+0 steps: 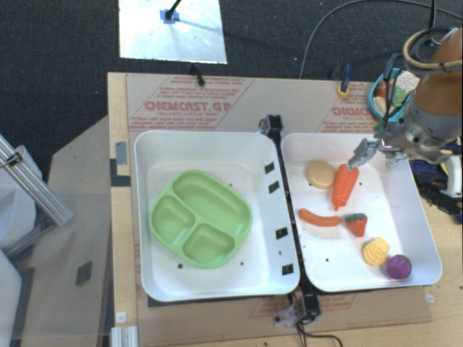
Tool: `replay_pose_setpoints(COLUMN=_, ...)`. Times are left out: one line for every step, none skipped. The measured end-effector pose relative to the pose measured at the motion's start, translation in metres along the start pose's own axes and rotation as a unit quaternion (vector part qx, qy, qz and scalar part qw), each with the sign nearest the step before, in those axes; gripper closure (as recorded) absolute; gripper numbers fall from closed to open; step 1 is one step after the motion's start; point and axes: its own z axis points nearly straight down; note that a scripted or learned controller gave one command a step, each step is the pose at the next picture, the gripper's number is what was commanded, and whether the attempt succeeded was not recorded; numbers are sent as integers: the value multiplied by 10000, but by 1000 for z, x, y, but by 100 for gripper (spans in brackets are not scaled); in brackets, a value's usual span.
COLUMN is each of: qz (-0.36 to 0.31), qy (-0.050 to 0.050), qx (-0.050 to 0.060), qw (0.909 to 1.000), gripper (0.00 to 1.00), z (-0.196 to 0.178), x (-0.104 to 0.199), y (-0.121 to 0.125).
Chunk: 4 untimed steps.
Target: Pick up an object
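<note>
Dark floor surrounds the surface (217, 96), which carries two bins (217, 150): one green tray (200, 219) in the left, six toy foods in the right. One carrot (344, 186) stands near the right bin's far wall, long axis near-far, its top just below the tool (359, 155); whether the tool grips it, I cannot tell

The single camera sits fixed above the bench (217, 96), looking down at a slant and from some height. Both white bins (155, 194) lie side by side across mid-frame, the bench's far edge near the top, its front edge near the bottom.
</note>
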Motion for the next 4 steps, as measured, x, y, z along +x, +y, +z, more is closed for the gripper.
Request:
replay_pose_setpoints(qz=-15, qy=-3, qx=-19, qw=10000, gripper=100, z=-11, x=0, y=1)
replay_pose_setpoints(qz=-21, qy=9, qx=-6, qw=10000, gripper=100, z=-65, x=45, y=-45)
replay_pose_setpoints(qz=-29, qy=14, qx=15, qw=10000, gripper=100, z=-73, x=99, y=-113)
replay_pose_setpoints(qz=-29, qy=9, qx=14, qw=10000, gripper=100, z=-48, x=149, y=-98)
